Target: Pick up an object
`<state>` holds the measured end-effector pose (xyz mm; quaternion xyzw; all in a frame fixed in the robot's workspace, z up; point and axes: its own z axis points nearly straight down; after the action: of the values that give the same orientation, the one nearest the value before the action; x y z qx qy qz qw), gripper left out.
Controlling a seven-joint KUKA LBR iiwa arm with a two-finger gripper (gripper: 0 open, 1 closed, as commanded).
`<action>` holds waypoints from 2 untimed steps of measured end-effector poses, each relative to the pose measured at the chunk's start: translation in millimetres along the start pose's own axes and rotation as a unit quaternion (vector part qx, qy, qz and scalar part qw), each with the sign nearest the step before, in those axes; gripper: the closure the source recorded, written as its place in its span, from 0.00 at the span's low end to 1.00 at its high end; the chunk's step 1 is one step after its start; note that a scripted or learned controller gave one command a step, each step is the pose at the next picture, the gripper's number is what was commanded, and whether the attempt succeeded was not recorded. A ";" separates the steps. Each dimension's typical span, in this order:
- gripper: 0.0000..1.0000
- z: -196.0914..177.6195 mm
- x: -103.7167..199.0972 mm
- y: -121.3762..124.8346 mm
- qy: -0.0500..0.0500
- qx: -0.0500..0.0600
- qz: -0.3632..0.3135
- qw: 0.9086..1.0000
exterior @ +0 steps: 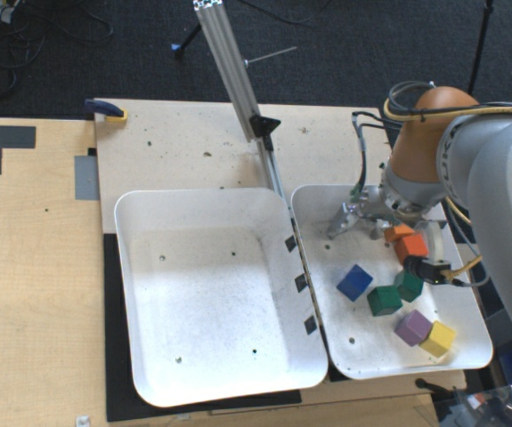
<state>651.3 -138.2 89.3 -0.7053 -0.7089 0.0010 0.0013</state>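
Observation:
My gripper (343, 225) hangs low over the upper left part of the right bin (469, 356), its metal tip pointing left toward the divider. Nothing shows in its grasp. Several small blocks lie to its lower right. A blue cube (354, 283) sits just below the gripper, apart from it. A green cube (384, 301) and a darker green block (409, 285) lie beside the blue one. An orange block (409, 243) rests close under the wrist. A purple cube (412, 327) and a yellow cube (439, 338) touch near the bin's front right.
The left bin (140, 238) sits beside the right one, with black clips (298, 281) along the shared rim. A slanted aluminium pole (235, 74) rises behind the bins. Cables loop beside the wrist at the right.

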 end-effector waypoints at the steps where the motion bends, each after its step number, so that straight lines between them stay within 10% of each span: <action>1: 1.00 -11.1 -0.3 0.1 0.000 0.000 0.000 1.000; 2: 1.00 -66.1 -7.8 -4.9 -0.001 -0.003 0.002 1.000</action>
<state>646.7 -146.0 155.4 -0.7070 -0.7072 -0.0007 -0.0016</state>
